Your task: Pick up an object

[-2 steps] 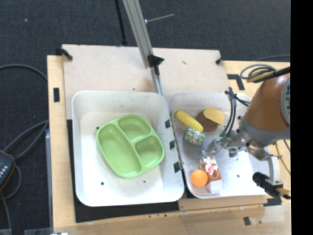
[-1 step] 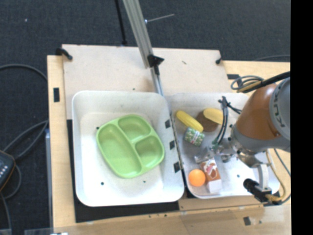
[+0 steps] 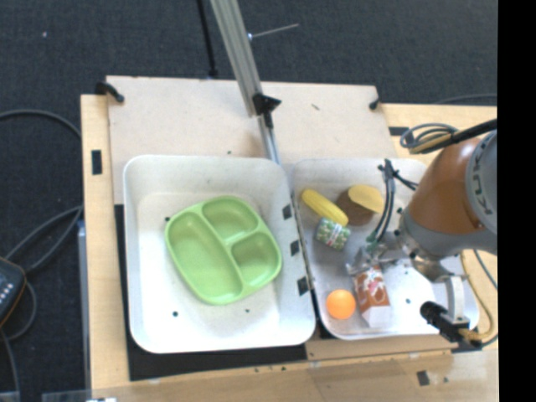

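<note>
The tabletop (image 3: 193, 120) is a pale board on dark carpet, and it bears two shallow white bins side by side. The left bin (image 3: 146, 308) holds a green plate (image 3: 223, 248) with three compartments, lying flat near the bin's middle. The right bin (image 3: 331, 174) holds the smaller things. The arm (image 3: 456, 195) reaches in from the right, its orange band above the grey wrist, and covers much of that bin's right half. A slanted metal post (image 3: 234, 40) rises from the tabletop's far edge between the bins. The hand (image 3: 368, 260) sits low at the end of the arm, just above a red and white packet (image 3: 373, 296), near the bin's middle; its fingers are too small and blurred to tell how far apart they stand, and I cannot tell whether it has hold of anything. The packet lies near the bin's near edge, with an orange ball (image 3: 340, 305) just beside it on the left. Farther back a yellow banana (image 3: 324, 207) lies aslant, touching a small green can (image 3: 332, 234) below it. To the banana's right sits a brown and yellow piece (image 3: 360, 201), near the arm
</note>
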You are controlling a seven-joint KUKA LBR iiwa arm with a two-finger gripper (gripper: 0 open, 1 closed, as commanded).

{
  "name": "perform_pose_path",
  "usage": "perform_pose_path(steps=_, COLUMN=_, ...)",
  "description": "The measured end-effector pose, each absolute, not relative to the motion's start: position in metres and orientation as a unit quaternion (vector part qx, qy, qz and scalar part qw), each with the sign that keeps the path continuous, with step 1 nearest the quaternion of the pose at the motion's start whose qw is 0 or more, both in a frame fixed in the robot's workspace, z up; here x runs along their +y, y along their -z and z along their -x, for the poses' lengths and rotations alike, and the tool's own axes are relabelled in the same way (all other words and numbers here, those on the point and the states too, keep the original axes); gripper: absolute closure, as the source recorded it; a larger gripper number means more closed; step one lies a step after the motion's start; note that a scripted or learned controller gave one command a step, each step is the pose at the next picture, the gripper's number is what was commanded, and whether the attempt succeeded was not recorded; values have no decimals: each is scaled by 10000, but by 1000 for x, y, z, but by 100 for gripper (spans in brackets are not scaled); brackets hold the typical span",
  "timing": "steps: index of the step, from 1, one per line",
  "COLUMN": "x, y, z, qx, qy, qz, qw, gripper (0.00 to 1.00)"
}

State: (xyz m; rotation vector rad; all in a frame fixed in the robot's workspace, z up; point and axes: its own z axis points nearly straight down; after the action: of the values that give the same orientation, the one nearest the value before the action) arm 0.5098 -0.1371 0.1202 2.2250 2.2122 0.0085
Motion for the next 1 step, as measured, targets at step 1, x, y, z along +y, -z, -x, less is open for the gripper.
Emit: perform_pose_path(steps=1, x=-137, y=-164, z=-508, qx=7080, qy=-16, qz=-7062, qw=28, gripper=100)
